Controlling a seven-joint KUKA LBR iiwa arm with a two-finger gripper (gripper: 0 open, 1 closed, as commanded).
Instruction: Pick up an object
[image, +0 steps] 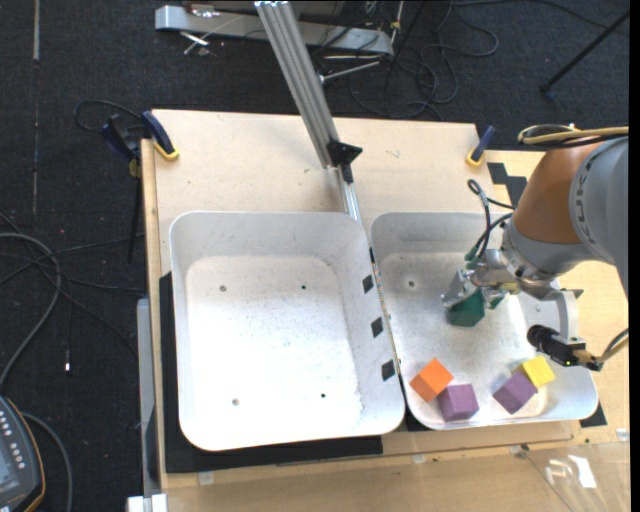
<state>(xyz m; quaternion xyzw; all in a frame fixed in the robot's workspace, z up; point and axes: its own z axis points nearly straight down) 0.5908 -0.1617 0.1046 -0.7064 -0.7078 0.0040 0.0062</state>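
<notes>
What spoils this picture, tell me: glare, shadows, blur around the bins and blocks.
Camera view: even, soft lighting; no hard glare on the right shallow white bin; faint shadows under the orange cube and the two purple cubes; the dark green object under the gripper is murky; the blocks' edges are slightly soft.

No legible text, labels, brands or numbers anywhere. Small black marks along the divider between the bins (375, 325) are too small to read.

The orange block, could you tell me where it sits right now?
The orange block lies in the right bin, near its front edge, touching a purple block at its right.
</notes>
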